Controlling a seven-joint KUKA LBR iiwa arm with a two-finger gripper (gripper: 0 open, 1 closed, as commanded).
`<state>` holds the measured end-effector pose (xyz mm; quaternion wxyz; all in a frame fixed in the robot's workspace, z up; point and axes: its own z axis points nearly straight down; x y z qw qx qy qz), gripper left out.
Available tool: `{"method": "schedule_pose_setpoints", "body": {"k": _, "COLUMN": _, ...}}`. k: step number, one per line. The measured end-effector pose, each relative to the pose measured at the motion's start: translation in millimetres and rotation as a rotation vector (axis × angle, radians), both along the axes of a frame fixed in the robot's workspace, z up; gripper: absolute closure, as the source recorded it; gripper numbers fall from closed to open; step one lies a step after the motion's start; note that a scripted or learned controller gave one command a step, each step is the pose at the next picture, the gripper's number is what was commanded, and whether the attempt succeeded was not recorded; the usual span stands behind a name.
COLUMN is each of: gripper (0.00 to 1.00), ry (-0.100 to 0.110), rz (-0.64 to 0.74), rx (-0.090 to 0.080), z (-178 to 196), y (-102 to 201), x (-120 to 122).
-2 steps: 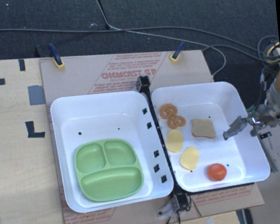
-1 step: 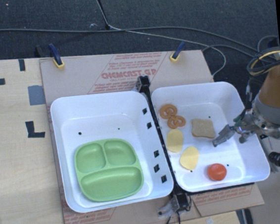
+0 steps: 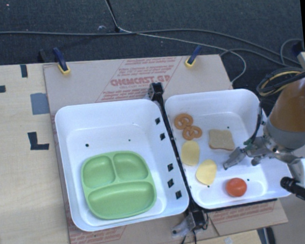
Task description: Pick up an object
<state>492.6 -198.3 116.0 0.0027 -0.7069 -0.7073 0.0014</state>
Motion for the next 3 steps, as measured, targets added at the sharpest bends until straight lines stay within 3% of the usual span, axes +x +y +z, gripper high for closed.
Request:
{"method": "schedule_pose_setpoints", "body": {"k": 1, "gripper": 1.0, "ry": -0.004, "rz": 0.002, "rx": -0.002, "z": 13, "y": 0, "x": 1}}
{"method": "schedule_pose_setpoints", "body": {"k": 2, "gripper": 1.0, "ry": -0.01, "rz": 0.001, "rx": -0.004, "z": 73, "y": -7, "x": 5}}
{"method": "schedule_pose_setpoints", "body": {"k": 3, "gripper": 1.0, "ry": -0.008, "rz": 0.001, "rx": -0.003, "z": 97, "y": -6, "x": 6}}
